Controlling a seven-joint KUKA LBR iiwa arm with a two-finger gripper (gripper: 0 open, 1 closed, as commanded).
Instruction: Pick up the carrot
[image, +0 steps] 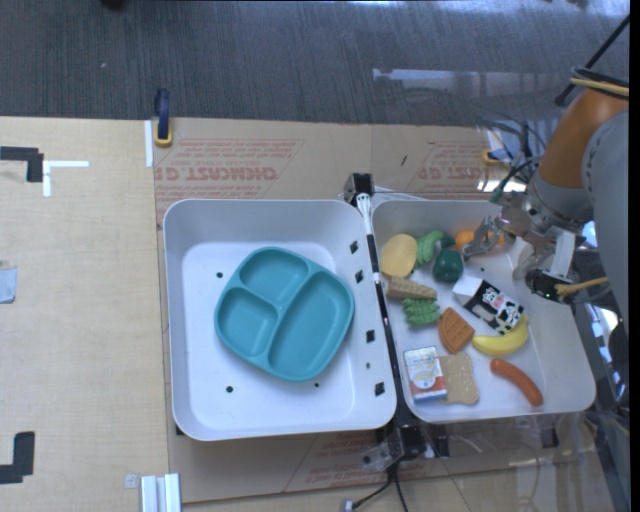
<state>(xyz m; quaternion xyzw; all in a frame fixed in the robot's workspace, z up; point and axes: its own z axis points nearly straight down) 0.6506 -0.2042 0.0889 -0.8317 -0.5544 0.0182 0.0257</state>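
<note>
A small orange piece that I take for the carrot (465, 239) lies at the back of the right bin (570, 400), between a light green leafy piece (430, 244) and my gripper. The gripper (492, 236) hangs low over the bin's back right part, just right of the carrot and very close to it. I cannot make out contact between them. The arm, with its orange band (590, 135), comes in from the upper right and hides the bin's back right corner.
The right bin also holds a yellow lemon (398, 255), a dark green vegetable (447, 266), a cow-patterned carton (492, 303), a banana (502, 342), a sausage (517, 381), a toast slice (462, 378) and a small box (424, 373). A teal divided plate (286, 312) lies in the left bin (190, 300).
</note>
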